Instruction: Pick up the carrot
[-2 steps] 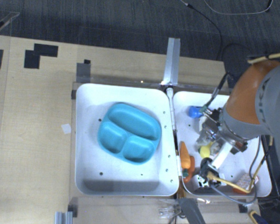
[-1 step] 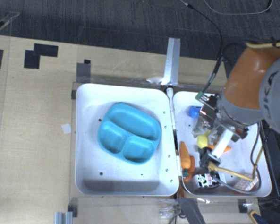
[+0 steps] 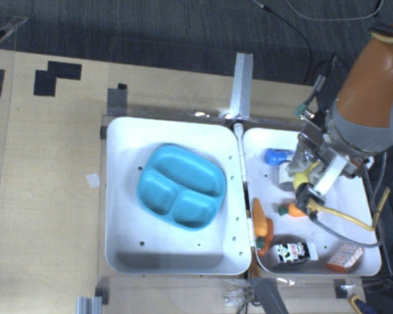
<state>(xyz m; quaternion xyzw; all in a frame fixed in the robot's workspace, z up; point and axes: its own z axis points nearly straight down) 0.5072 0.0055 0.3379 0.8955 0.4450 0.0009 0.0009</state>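
**Claw over right bin, carrot on the floor by the divider**

Claw [image 3: 305, 193] was hard to read: cabling and a yellow hose [image 3: 344, 218] crossed it, so I couldn't tell its state. Something small and orange [image 3: 293, 210] sat right at its tip; couldn't make out what. A blue item [image 3: 275, 156] was partly hidden behind the wrist. Arm [image 3: 366, 90] came in from the right, cut off at the frame edge, angled down-left into the right bin [image 3: 369, 266]. Carrot [image 3: 262, 225] lay along that bin's left wall, near the claw but apart from it. Left bin [image 3: 122, 181] held a blue divided tray [image 3: 181, 186]. Table [image 3: 41, 196] around both bins.
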